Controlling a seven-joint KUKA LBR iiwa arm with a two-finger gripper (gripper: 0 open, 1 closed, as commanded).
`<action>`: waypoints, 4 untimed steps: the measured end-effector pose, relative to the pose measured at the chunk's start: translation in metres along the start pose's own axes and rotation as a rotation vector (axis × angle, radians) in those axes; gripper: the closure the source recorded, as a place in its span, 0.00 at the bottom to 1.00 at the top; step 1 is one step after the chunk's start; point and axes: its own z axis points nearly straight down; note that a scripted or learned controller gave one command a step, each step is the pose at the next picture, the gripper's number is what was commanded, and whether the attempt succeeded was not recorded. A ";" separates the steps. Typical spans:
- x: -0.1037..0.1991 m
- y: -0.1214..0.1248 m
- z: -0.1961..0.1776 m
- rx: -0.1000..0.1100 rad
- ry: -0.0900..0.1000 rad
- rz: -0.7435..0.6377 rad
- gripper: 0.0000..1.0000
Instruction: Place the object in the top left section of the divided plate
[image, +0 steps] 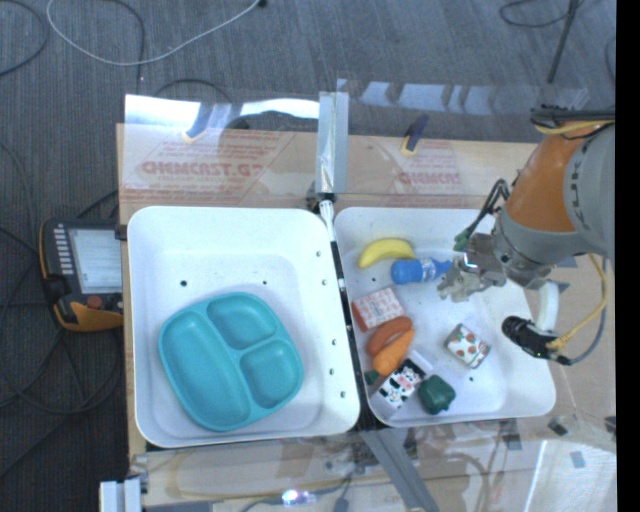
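Left bin (200, 240): teal divided plate (231, 360), all sections bare. Right bin (520, 400): banana (386, 251), blue bottle (418, 270), carrot (391, 342), sundry toys. Gripper (462, 282) hovers beside bottle (finger state: cannot tell). Task judged barely begun; grasp and transfer outstanding.

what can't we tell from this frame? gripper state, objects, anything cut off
- Gripper, camera view: too small and blurred against the right bin to tell whether it holds the blue bottle beside it.
- Black-and-white object: partly covered by the orange carrot and pressed against the green block; identity unclear.
- Arm: cut off by the right edge.
- Divided plate: nothing visible in its sections.
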 end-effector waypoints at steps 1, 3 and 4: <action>-0.015 -0.006 -0.060 -0.002 -0.002 -0.158 1.00; 0.070 0.043 0.044 -0.001 0.002 -0.030 1.00; 0.070 0.042 0.036 0.002 0.002 -0.031 1.00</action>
